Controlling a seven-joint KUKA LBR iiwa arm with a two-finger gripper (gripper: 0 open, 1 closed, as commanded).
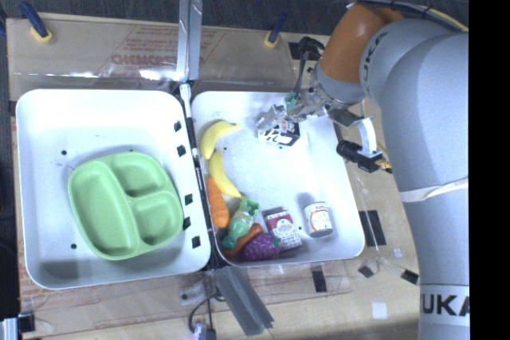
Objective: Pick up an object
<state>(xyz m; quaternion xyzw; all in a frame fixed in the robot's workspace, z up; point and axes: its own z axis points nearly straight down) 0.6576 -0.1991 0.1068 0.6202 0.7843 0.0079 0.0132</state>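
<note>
The arm reaches in from the right, and its end effector (pixel 280 123) hangs low over the far part of the right bin (pixel 339 195); I cannot tell its state. Two bananas (pixel 217 155) lie by the bin's left wall. Nearer lie a carrot (pixel 218 205), grapes (pixel 260 248), a small box (pixel 281 227) and a little can (pixel 319 219). A green divided plate (pixel 123 203) sits in the left bin (pixel 48 123).

Legible on arm base (pixel 441 302), lower right — white letters "UKA", cut off at the frame edge. Faint reddish print on bench sheet (pixel 143 52) behind the bins — not readable.
</note>
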